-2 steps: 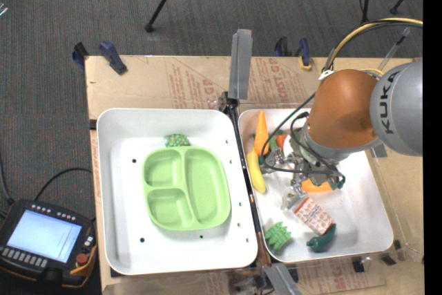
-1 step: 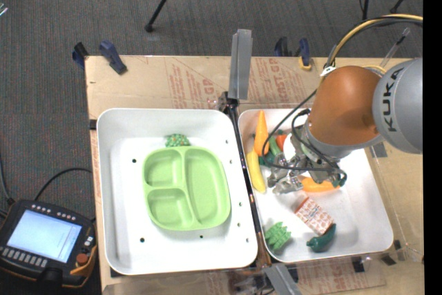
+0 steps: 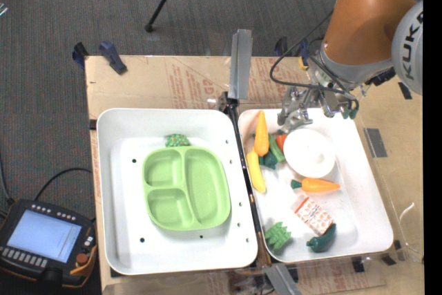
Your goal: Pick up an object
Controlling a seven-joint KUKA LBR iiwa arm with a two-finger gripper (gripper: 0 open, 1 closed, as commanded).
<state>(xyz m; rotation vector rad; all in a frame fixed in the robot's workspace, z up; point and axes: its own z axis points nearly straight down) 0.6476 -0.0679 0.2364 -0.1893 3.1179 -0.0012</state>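
Observation:
The right bin (image 3: 366, 217) holds several toy foods: an orange-yellow corn cob (image 3: 261, 133), a yellow banana (image 3: 255, 171), a dark green vegetable (image 3: 271, 155), a small red piece (image 3: 280, 141), an upturned white bowl (image 3: 309, 153), an orange carrot (image 3: 319, 185), a red-and-white carton (image 3: 313, 214), a green leafy piece (image 3: 278, 235) and a dark green pepper (image 3: 322, 240). My gripper (image 3: 295, 118) hangs over the back of this bin, just behind the white bowl and right of the corn cob. Nothing is visibly held in it.
The left bin (image 3: 114, 217) carries a green divided plate (image 3: 186, 188) with a small green broccoli (image 3: 177, 141) at its back edge. A grey upright post (image 3: 241, 72) stands behind the gap between the bins. A teach pendant (image 3: 48, 238) lies at the lower left.

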